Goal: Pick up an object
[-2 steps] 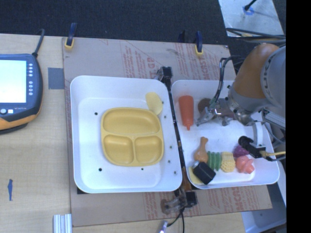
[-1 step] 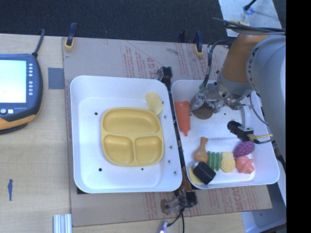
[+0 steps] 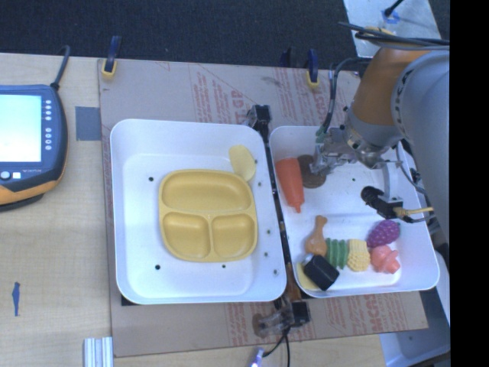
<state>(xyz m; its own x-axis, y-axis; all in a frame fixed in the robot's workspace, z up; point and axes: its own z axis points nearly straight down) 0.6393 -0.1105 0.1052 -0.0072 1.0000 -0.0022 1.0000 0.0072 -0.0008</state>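
A pale wooden tabletop (image 3: pixel 53 266) carries a brown cardboard sheet (image 3: pixel 191 90) with two shallow white bins side by side on it; behind it the floor is dark. A handheld control pendant (image 3: pixel 27 140) lies at the left edge of the tabletop.

In the right bin (image 3: pixel 416 277), the orange carrot-like toy (image 3: pixel 290 182) lies along the left wall, just left of the gripper (image 3: pixel 325 163), which hangs low over the bin's back part. Whether the gripper is open or closed cannot be told from this angle, and nothing is seen held in it. A small dark round object (image 3: pixel 312 176) sits just beside it, close to the carrot.

Toward the front of that bin lie a tan drumstick (image 3: pixel 316 237), a green piece (image 3: pixel 337 249), a yellow corn cob (image 3: pixel 357 254), purple grapes (image 3: pixel 383 232), a pink toy (image 3: pixel 386 260) and a black block (image 3: pixel 320 272), clustered together.

The left bin (image 3: pixel 130 274) holds a yellow divided tray (image 3: pixel 208 214) with a pale yellow piece (image 3: pixel 242 161) at its back right corner.
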